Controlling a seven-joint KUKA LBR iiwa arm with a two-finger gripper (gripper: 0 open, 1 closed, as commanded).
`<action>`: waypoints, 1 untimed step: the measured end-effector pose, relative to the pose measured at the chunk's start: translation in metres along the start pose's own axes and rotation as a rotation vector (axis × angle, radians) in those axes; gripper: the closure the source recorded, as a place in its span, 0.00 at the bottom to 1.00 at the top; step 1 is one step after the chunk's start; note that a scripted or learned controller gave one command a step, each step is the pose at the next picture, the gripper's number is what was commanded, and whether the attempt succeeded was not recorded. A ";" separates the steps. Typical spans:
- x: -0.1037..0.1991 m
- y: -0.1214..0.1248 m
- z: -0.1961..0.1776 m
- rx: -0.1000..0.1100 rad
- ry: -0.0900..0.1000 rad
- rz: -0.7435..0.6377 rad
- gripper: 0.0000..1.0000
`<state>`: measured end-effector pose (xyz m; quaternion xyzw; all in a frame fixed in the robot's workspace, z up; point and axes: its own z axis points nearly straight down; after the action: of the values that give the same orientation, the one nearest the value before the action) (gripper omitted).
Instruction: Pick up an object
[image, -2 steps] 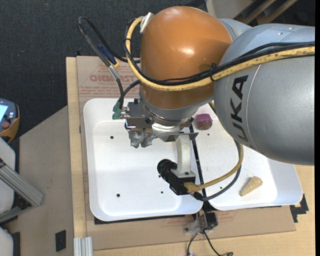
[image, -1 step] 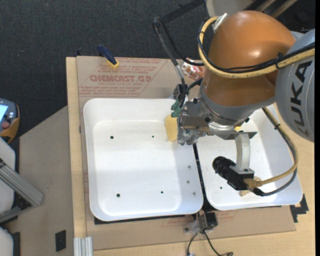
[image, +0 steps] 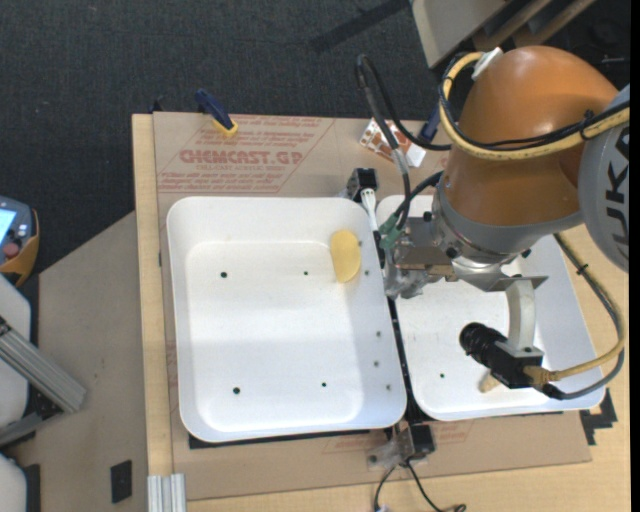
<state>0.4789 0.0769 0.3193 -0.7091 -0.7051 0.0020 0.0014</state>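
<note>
1. Cardboard sheet (image: 250, 150), quantity one. It lies flat on the bench, carries red print along its far edge, and supports both bins.

2. Arm (image: 520, 130), quantity one. It enters from the right, and its orange band stands above the right bin and covers that bin's far half.

3. White bins, quantity two, set side by side with their inner walls touching. The left bin (image: 180, 300) is fully in view. The right bin (image: 440, 390) is partly hidden by the arm.

4. Gripper (image: 405, 272), quantity one. It sits low over the right bin's left edge, just beside the wall shared by the two bins. Whether it is open or closed cannot be told, and nothing can be seen held in it.

5. Yellow object (image: 345, 256), quantity one. It is oval and pale, and lies in the left bin against the right wall, towards the far corner. It is near the gripper but on the other side of the shared wall.

6. Blue clamp (image: 216, 111), quantity one, at the sheet's far edge.

7. Tan piece (image: 490, 381), quantity one, small and partly hidden, in the right bin's near half.
</note>
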 end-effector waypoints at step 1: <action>0.097 0.010 0.068 0.002 0.001 -0.013 1.00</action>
<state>0.4889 0.1738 0.2510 -0.7043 -0.7099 0.0023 0.0026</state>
